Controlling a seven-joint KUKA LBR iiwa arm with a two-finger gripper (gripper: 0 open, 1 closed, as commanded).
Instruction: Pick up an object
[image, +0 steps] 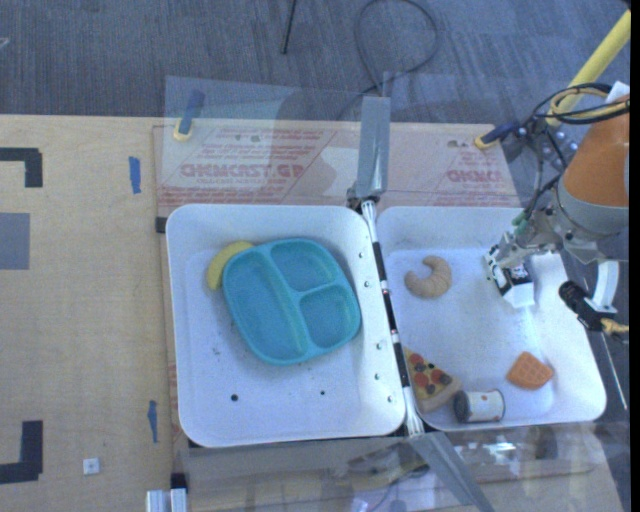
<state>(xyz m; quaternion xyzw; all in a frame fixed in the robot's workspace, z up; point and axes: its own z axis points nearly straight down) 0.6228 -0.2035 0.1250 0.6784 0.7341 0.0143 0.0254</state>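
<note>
Lying nearest in the right bin (590, 405): a can (478, 404), pizza slice (431, 380) and orange wedge (529, 371). Farther left, a croissant (429, 277). At the far right, the gripper (508, 275) hangs low; its opening cannot be told.

Gripper (512, 268): over right bin (470, 225), far right.
Croissant (430, 277): left of jaws.
Waffle (529, 371), can (478, 405), pizza slice (430, 379): nearer the camera than jaws.
Tray (290, 298), banana (222, 260): left bin (200, 400).
</note>
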